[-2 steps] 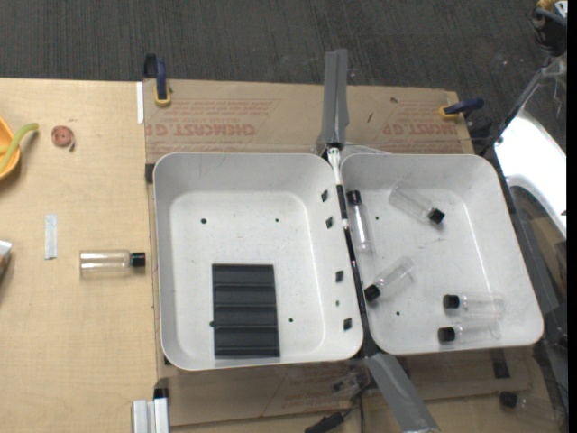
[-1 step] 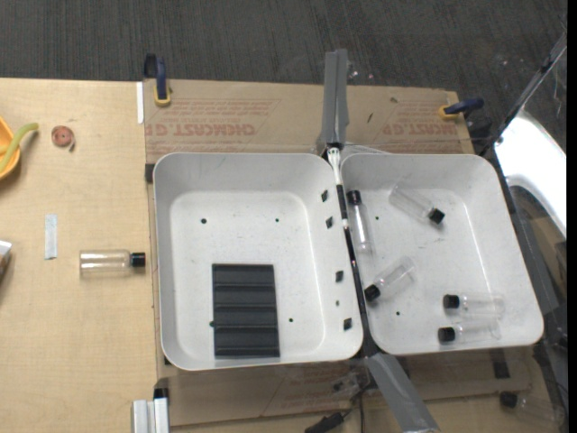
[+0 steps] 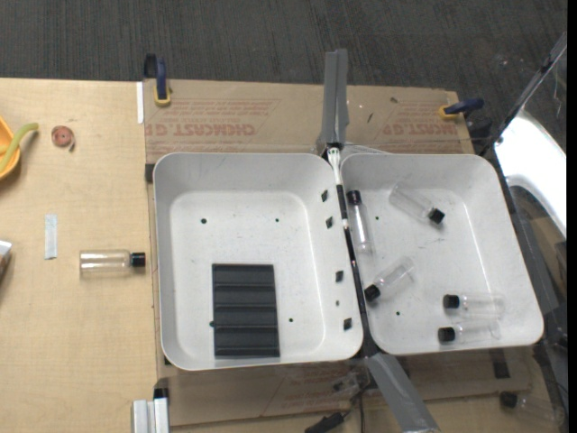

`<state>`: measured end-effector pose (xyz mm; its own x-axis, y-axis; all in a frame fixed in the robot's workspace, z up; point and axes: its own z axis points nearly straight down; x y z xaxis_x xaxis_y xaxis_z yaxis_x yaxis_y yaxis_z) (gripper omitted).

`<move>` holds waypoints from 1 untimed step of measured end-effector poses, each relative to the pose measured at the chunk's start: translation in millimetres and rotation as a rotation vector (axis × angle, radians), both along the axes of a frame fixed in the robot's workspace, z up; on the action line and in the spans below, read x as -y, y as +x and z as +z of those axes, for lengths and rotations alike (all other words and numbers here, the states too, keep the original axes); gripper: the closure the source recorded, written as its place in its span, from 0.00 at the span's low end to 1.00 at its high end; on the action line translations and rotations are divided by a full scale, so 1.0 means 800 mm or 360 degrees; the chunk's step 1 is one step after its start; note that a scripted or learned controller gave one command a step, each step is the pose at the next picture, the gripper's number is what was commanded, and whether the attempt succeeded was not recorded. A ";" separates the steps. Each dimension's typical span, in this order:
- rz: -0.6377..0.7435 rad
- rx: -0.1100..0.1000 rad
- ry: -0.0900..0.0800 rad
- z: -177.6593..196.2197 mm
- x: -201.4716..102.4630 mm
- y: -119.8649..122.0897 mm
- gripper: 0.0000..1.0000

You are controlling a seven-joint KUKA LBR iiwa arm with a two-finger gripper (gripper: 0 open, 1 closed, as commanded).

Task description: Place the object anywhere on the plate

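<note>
**Tool.** The arm enters from the view's right. Whether the gripper is open, closed or loaded cannot be told from this view, so treat it as undetermined.

**Nearest zone.** The right bin (image 3: 505, 206) lies on the arm's entry side and holds the candidate objects, clear vials with black caps.
- Two vials lie near the front right corner, close together and roughly parallel: the upper front vial (image 3: 475, 305) and the lower front vial (image 3: 469, 333). Their long axes run left to right, caps to the left.
- The centre vial (image 3: 389, 280) lies on a diagonal, cap toward the lower left.
- The rear vial (image 3: 416, 206) lies on a diagonal, cap toward the lower right.
- The divider vial (image 3: 357, 221) lies just beside the wall shared with the other bin. Its long axis runs front to back, cap to the rear.

**Target.** The plate (image 3: 243, 310), a dark ribbed rectangle, lies flat in the front half of the left bin (image 3: 180, 197). Every vial in the right bin must travel toward the view's left, across the shared wall, to reach it. The divider vial and the centre vial are nearest the plate; the front pair are farthest.

**Count.** Two bins, one plate and five vials in the right bin. A sixth, the bench vial (image 3: 108, 261), lies outside the left bin, well apart from the arm's side.
</note>
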<state>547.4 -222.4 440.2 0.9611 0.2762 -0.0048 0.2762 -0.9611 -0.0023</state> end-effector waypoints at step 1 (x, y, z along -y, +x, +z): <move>-0.0126 0.0001 -0.0001 -0.001 -0.057 0.096 0.00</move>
